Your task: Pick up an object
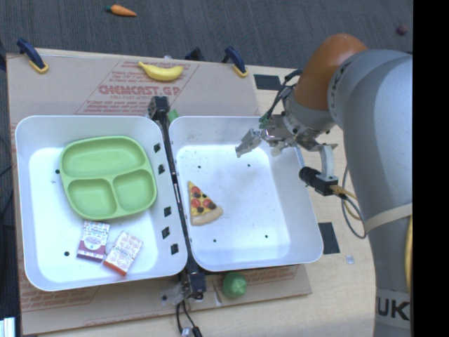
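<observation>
Left white bin (28, 188): green three-compartment plastic tray (106, 175) in its upper half, two small red-and-white packets (93, 240) (124, 251) side by side at 6 o'clock of the tray, near the front wall. Right white bin (302, 223): flat toy pizza slice (201, 203), yellow crust and red topping, lying alone at about 9 o'clock of bin centre, near the black divider clips (168, 181) between the bins. Nothing on or against it; bare floor all round.

Slice long axis runs roughly 11 to 5 o'clock: tip toward 11, wide crust edge toward 5.

Two-finger gripper (251, 142) sits at the right bin's 12 o'clock, by the back wall, well apart from the slice, which lies at its 7 o'clock. Nothing seen between the fingers; can't tell how wide they stand.

Outside the bins: yellow toy banana (161, 69) on the cardboard sheet (105, 90) behind them, orange toy carrot (122, 10) on the dark carpet, green ball (235, 284) at the front edge below the right bin.
</observation>
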Controlling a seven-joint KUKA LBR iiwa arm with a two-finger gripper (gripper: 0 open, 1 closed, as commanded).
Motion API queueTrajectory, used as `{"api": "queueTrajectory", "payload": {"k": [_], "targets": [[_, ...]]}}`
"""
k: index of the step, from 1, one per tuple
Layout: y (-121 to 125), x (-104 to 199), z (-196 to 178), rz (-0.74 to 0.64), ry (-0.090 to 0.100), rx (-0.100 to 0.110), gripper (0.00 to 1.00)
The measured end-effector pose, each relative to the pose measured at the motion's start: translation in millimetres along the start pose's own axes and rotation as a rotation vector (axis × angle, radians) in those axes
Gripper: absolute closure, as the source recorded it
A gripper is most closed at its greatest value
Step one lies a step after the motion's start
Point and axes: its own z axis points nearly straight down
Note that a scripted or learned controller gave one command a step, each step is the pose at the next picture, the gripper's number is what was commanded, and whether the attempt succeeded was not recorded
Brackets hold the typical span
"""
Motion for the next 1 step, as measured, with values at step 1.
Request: {"api": "queueTrajectory", "payload": {"k": [1], "targets": [[-41.2, -8.1, -87.2, 0.0, -0.001, 0.0, 0.0]]}}
